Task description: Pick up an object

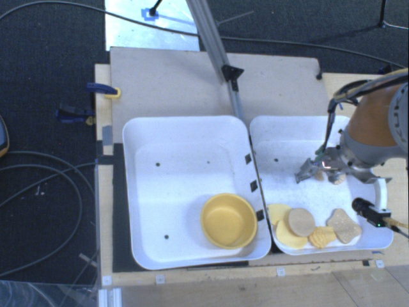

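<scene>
The gripper point(317, 169) is seen low over the right bin point(281, 139); whether its jaws are spread or closed cannot be told, and nothing is seen held. The biscuits point(313, 228) lie crowded at the near wall, so a flat piece could be skidded aside rather than grasped. The yellow bowl point(229, 219) sits in the left bin point(172, 152).

I log: left bin point(147, 171) and right bin point(281, 146), smooth white plastic, faint sheen. Bowl point(229, 220), yellow plastic, matt. Bench point(172, 82), matt beige board, wood-like. Floor point(45, 56), dark rough carpet. Pole point(208, 27), dull grey metal. Arm point(377, 123), glossy orange band over smooth grey casing. Cables point(38, 190), smooth dark rubber.
</scene>
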{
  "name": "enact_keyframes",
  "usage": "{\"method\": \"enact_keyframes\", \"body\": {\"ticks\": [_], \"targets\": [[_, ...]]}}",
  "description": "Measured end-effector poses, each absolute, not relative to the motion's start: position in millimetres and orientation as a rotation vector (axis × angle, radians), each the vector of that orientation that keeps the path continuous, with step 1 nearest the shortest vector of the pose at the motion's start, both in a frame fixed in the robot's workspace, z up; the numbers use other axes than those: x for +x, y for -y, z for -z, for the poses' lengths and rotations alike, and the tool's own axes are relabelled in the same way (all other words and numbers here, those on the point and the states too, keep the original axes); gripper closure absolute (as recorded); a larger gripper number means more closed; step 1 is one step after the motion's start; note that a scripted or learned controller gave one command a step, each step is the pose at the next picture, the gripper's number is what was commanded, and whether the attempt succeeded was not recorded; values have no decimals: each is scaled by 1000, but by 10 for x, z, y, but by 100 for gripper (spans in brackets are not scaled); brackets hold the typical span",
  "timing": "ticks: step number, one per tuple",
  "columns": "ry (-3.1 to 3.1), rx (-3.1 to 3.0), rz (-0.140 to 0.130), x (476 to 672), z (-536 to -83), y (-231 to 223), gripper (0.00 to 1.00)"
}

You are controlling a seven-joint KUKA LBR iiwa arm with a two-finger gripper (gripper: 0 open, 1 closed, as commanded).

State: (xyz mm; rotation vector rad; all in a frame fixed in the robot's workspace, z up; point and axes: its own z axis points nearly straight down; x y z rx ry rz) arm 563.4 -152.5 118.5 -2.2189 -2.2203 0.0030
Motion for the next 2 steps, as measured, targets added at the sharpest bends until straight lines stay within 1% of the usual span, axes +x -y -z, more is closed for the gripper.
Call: {"method": "enact_keyframes", "body": {"ticks": [1,2], "targets": [[2221,-2220,-1,5635,-894,1522,0],[2223,-2224,3,5650,-1017,1526,100]]}}
